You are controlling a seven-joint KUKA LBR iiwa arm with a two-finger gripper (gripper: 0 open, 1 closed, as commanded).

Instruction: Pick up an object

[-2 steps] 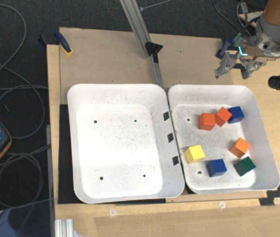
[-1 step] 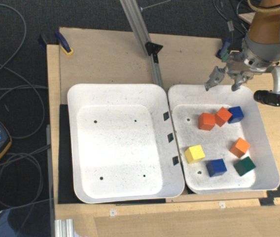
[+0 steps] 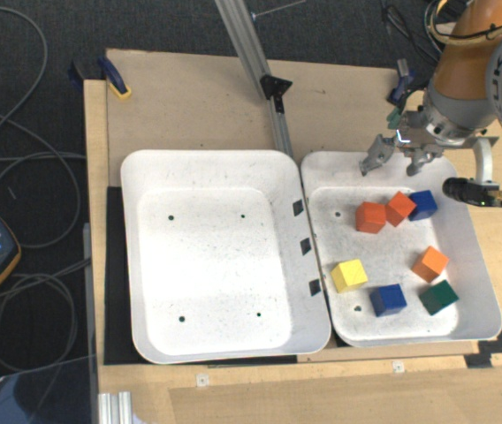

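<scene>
- Nearest you, in the right shallow white plastic bin (image 3: 472, 276), lie a blue cube (image 3: 388, 299) and a dark green cube (image 3: 438, 297) by the front rim, with a yellow cube (image 3: 350, 274) to their left and an orange cube (image 3: 429, 263) just behind the green one.
- Further back in the same bin you see a red-orange cube (image 3: 370, 217), a second orange cube (image 3: 400, 208) touching it, and a second blue cube (image 3: 422, 204) pressed against that one.
- The left shallow white plastic bin (image 3: 145, 237) on the wooden worktop (image 3: 189, 104) holds no cubes.
- Farthest back, the gripper (image 3: 399, 158) hangs over the rear rim of the right bin, its fingers spread apart and gripping nothing.
- You are in the approach step, as I judge it: nothing is lifted yet. The next move calls for coming forward and down over one cube, likely in the rear cluster, where tight neighbours may block a finger.
</scene>
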